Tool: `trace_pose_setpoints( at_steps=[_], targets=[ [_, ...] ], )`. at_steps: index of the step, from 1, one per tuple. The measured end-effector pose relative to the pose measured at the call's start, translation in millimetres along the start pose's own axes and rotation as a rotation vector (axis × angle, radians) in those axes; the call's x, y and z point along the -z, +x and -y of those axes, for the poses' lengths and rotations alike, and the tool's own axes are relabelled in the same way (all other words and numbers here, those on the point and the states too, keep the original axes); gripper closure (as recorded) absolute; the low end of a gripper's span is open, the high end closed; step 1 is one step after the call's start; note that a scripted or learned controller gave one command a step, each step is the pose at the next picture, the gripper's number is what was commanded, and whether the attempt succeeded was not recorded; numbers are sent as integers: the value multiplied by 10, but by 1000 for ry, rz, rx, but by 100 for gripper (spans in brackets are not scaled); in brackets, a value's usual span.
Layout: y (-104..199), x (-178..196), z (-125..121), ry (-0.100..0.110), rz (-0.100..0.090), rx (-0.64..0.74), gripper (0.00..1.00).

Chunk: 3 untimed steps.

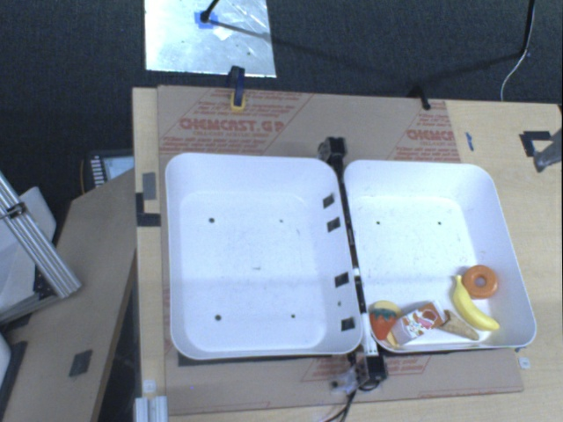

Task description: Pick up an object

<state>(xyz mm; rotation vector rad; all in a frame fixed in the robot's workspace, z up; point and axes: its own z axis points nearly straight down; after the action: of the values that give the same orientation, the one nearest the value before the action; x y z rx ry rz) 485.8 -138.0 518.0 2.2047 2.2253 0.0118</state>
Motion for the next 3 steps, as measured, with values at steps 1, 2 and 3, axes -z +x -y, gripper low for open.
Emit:
trace_pose_setpoints(
  at_steps=[1,2,3],
  targets=[
    [956,186,-25,6,-3,6,0],
    [1420,172,-26,9,-3,1,0],
    [2311,173,-26,9,-4,4,0]
  ],
)
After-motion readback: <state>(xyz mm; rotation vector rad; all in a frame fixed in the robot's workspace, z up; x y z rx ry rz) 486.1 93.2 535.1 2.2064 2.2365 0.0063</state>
